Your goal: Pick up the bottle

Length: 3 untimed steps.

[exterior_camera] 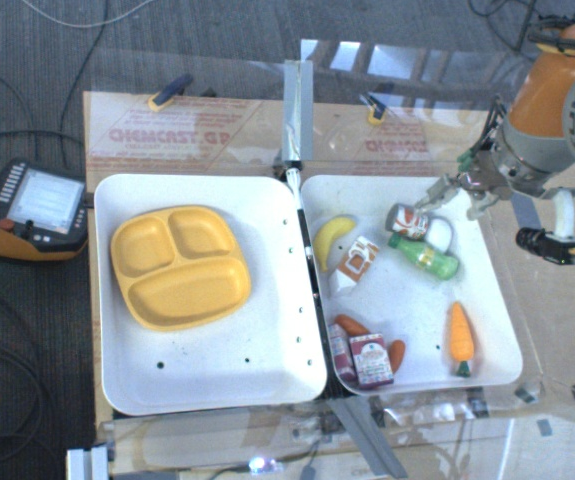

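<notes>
In the camera view, the green plastic bottle lies on its side in the upper middle of the right-hand shallow white bin, its neck pointing toward the upper left, where it lies against a small can with a red and white label. The two-finger gripper hangs at the upper right of the frame, over the bin's upper right corner, its two fingers spread wide with nothing between them, near the can and clear of the bottle. Lower right in the same bin lies an orange toy carrot; a yellow toy banana lies at its upper left. The left-hand white bin holds a yellow three-compartment plastic tray.
</notes>
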Available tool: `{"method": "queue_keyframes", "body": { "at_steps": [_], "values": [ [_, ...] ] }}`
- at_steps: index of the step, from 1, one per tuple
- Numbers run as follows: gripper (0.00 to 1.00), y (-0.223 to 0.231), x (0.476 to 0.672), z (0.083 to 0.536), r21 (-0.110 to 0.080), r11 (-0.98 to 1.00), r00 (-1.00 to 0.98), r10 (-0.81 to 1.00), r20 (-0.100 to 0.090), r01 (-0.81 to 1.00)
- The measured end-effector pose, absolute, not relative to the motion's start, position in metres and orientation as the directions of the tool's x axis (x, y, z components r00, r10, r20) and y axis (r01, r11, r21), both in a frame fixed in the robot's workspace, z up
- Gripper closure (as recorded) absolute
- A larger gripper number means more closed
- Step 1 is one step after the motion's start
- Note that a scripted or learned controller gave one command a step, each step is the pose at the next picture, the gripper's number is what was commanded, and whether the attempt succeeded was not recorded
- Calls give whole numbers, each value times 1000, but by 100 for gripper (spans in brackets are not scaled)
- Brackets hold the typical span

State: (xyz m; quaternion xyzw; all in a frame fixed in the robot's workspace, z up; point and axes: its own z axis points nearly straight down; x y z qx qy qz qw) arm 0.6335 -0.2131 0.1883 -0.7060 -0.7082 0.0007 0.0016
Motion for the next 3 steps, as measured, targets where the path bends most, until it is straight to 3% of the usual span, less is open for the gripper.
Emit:
{"method": "queue_keyframes", "body": {
  "at_steps": [1, 2, 3],
  "values": [
    [0, -209, 607, 96, -1, 155, -155, 988, 3, 988],
    [100, -207, 608, 103, -2, 157, -157, 988, 6, 988],
    [100, -222, 587, 150, -3, 47, -47, 999, 0, 999]
  ]
}}
